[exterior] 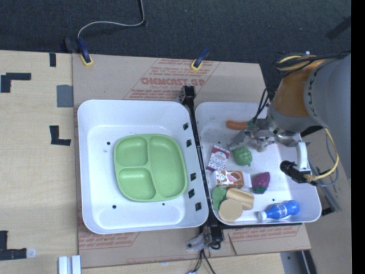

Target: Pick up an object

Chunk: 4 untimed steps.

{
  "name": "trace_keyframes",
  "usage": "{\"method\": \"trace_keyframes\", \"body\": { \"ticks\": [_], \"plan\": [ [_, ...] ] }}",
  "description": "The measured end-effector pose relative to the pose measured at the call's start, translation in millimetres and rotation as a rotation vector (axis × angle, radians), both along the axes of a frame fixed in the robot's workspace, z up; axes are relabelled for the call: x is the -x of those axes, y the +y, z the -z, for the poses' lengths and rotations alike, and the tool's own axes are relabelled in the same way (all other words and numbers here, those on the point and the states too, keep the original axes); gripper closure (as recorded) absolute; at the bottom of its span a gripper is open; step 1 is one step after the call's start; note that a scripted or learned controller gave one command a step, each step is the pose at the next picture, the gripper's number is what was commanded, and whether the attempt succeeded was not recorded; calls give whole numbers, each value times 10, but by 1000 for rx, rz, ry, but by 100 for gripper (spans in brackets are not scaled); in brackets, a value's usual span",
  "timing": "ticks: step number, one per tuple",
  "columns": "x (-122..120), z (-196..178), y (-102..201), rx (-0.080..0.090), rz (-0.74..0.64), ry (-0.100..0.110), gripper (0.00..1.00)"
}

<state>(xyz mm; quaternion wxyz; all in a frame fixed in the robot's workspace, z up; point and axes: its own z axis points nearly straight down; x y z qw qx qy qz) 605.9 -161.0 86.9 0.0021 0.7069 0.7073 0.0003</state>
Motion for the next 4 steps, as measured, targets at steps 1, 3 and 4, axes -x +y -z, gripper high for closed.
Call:
{"method": "trace_keyframes", "body": {
  "ticks": [1,3,4],
  "plan": [
    [-4,-98,-3,1,0,-1,100],
    [781,-971,953,-3,-1,5,0],
    [794,-602,271,-2,1,6,0]
  ]
}}
